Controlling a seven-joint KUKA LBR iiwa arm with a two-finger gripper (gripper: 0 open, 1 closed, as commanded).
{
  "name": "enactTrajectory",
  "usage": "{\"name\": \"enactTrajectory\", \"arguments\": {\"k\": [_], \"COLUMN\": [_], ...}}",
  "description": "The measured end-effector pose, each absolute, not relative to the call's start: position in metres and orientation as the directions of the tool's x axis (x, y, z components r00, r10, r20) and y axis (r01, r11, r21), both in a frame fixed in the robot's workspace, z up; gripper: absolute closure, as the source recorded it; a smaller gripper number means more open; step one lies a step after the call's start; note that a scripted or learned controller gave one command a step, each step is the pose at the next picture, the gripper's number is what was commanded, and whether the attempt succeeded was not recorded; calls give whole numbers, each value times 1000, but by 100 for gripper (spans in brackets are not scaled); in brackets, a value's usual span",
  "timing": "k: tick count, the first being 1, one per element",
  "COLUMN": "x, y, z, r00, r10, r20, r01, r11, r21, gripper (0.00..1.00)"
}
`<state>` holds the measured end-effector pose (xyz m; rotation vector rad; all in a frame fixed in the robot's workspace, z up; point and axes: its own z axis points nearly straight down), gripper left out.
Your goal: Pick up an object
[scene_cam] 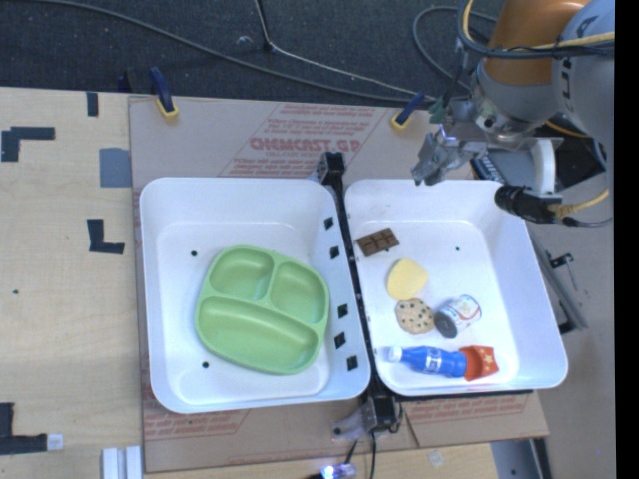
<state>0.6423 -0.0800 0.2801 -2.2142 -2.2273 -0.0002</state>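
Bench (60, 297): light wood top with a few dark tape marks, a cardboard sheet (300, 138) with red print lying under both bins, clamped at its far edge by two blue-and-yellow clips.

Arm (544, 28): comes in at upper right, orange band on top, grey wrist below, cables looped around it. It sits above the far edge of the right bin, not down inside it.

Left bin (165, 208): white and shallow, holds one green divided tray (263, 308), three compartments, nothing in them, lying roughly mid-bin and turned a bit off square.

Right bin (519, 267): white, touching the left bin along a black clipped seam. All the pickable items are here, in the near-left half:
- blue bottle (431, 360), on its side, white cap pointing left, near the front wall
- red packet (480, 361), touching the bottle's right end
- small can (459, 314), on its side, just above the bottle
- yellow round piece (407, 277), mid-bin
- cookie (413, 315), just below the yellow piece, left of the can
- chocolate bar piece (377, 241), brown, nearest the seam, farthest back

Gripper (431, 168): over the bin's far rim, well apart from every item. Nothing between the fingers. Too small and dark here to tell whether they are spread or pressed together.
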Motion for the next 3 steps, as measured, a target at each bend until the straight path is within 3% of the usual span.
{"name": "enactTrajectory", "arguments": {"k": [3], "x": [647], "y": [81], "z": [255], "r00": [-6], "r10": [1000], "r20": [0], "r01": [1000], "r11": [6], "r21": [-1], "gripper": [100]}}
